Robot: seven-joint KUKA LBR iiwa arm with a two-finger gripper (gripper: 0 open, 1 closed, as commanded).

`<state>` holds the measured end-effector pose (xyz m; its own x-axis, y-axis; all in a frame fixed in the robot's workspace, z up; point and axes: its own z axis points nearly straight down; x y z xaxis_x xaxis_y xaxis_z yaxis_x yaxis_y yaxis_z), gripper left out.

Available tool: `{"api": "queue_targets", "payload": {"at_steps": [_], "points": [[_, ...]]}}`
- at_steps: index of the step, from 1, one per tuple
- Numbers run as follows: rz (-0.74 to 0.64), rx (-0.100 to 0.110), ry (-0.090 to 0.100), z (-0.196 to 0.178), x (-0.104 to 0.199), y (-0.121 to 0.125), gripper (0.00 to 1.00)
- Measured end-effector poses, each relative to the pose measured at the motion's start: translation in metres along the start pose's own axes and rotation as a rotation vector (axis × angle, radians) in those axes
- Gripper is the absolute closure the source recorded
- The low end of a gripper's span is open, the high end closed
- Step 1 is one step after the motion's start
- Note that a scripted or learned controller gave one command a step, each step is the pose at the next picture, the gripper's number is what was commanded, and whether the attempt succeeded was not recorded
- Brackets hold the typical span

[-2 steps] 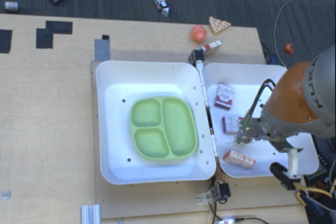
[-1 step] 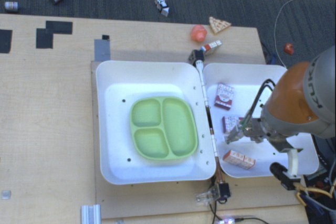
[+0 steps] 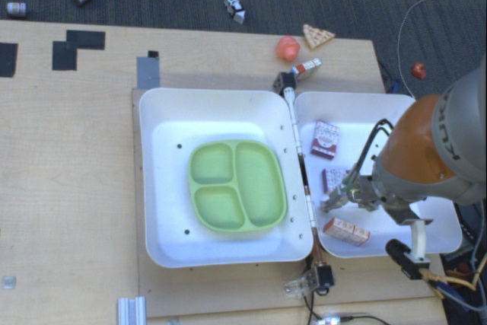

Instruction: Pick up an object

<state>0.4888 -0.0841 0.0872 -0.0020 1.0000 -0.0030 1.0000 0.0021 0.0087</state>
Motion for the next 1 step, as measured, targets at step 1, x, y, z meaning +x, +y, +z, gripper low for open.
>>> {"api": "queue_targets", "payload": {"at_steps": [1], "points": [[-0.003,-0.006,0.000,-0.0113,0.0007,0.0025,1.00]]}}
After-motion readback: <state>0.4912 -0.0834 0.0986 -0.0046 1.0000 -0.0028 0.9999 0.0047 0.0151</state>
